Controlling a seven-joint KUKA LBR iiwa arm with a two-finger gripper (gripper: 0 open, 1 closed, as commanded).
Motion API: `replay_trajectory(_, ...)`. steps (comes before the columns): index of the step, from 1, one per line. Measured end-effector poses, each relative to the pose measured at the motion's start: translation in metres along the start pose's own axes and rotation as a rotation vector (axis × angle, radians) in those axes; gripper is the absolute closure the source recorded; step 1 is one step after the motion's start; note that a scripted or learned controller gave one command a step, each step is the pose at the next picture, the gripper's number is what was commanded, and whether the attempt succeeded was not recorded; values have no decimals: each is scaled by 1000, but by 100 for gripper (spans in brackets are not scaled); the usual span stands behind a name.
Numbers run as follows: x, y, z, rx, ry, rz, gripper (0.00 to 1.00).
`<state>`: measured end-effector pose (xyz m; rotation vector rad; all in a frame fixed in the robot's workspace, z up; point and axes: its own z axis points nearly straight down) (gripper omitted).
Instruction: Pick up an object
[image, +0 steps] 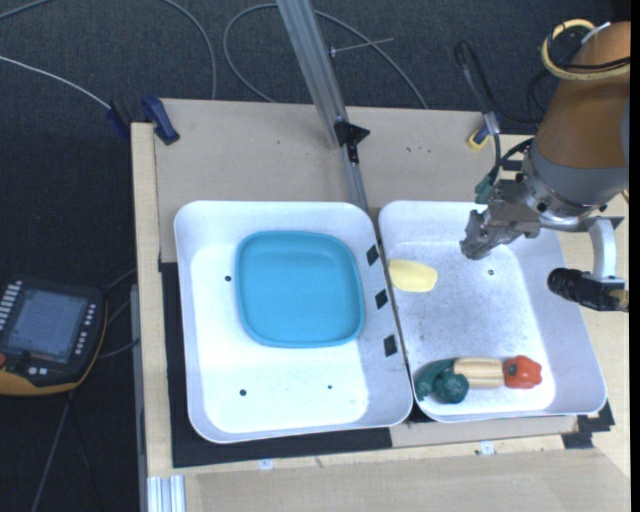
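Two bins before you: gripper (480, 246) over right bin (590, 375), finger state indeterminate. Yellow object (412, 276) lies just left of gripper and slightly nearer you, long axis left-right.

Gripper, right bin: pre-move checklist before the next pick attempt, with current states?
1. Gripper carries nothing: ok, nothing seen between its fingers.
2. Finger opening: cannot tell.
3. Gripper over right bin: ok, near the far end.
4. Yellow object free to approach: ok, lies alone by the left wall.
5. Near-edge cluster separable: not ok, green object, tan piece and red object lie touching in a row.
6. Blue plate out of the way: ok, in left bin.
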<state>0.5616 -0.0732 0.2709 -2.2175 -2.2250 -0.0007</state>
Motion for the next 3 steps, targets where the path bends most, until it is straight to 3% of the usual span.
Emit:
replay_trajectory(2,93,42,-1,0,0,-1,100)
replay_trajectory(3,139,53,19,1,0,0,100)
